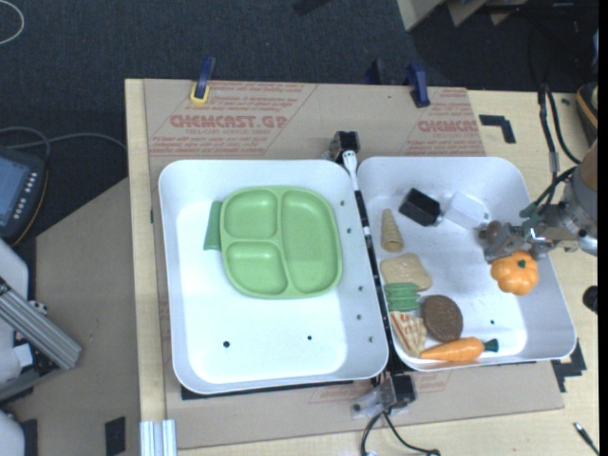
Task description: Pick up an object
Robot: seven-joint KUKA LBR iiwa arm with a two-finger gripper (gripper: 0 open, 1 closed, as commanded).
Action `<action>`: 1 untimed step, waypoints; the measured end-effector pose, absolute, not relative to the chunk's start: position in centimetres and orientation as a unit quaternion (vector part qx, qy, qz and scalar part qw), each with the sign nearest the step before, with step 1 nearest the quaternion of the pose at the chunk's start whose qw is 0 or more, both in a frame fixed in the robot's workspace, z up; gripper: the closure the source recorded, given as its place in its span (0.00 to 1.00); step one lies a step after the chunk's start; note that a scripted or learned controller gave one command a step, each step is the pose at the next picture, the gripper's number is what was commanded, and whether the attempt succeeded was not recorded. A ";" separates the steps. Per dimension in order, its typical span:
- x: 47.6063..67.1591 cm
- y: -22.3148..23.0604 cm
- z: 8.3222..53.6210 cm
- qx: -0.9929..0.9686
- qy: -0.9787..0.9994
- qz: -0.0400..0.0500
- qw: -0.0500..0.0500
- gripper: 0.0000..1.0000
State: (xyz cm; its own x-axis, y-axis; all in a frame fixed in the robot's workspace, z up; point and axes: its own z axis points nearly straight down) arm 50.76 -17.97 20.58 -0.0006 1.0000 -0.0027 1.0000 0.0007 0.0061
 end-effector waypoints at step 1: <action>50.9 -18.0 22.6 0.707 0.707 0.001 0.003 1.00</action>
State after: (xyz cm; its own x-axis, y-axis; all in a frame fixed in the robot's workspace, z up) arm 50.86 -18.00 22.62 -0.0010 1.0000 -0.0024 1.0000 0.0011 0.0048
